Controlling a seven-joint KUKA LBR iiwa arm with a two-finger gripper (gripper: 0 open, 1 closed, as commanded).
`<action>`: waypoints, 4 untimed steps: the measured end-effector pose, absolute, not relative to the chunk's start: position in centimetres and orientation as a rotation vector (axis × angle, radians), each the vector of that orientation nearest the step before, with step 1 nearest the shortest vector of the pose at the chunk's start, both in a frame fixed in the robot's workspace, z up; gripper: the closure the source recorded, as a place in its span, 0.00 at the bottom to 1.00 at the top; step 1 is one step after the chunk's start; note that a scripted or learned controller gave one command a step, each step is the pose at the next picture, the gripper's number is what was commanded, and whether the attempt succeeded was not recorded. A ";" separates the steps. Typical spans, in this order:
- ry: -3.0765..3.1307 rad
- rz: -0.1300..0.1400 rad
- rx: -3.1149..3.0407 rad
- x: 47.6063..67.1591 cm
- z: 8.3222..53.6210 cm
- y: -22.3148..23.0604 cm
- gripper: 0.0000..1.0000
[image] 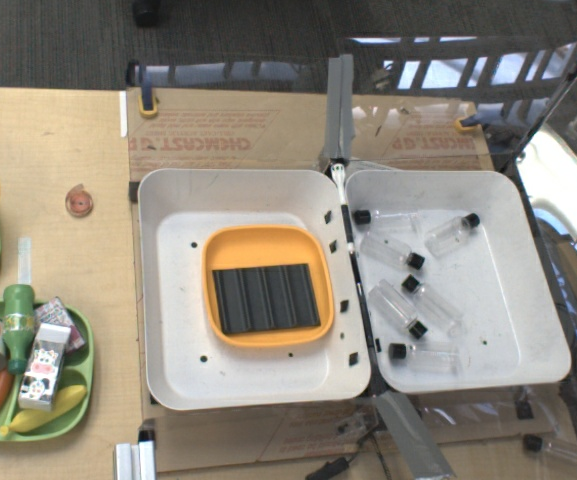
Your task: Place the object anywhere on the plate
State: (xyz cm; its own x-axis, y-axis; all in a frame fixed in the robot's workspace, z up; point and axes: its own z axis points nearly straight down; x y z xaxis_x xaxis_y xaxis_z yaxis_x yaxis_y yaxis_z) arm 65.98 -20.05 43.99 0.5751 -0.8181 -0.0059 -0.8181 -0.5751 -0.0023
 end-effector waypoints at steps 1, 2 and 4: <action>1.101 -0.002 -2.938 66.0 44.1 -21.3 0.00; 0.597 -0.003 -3.079 66.0 44.0 -20.5 0.00; 0.307 -0.004 -3.119 64.8 44.1 -21.9 0.00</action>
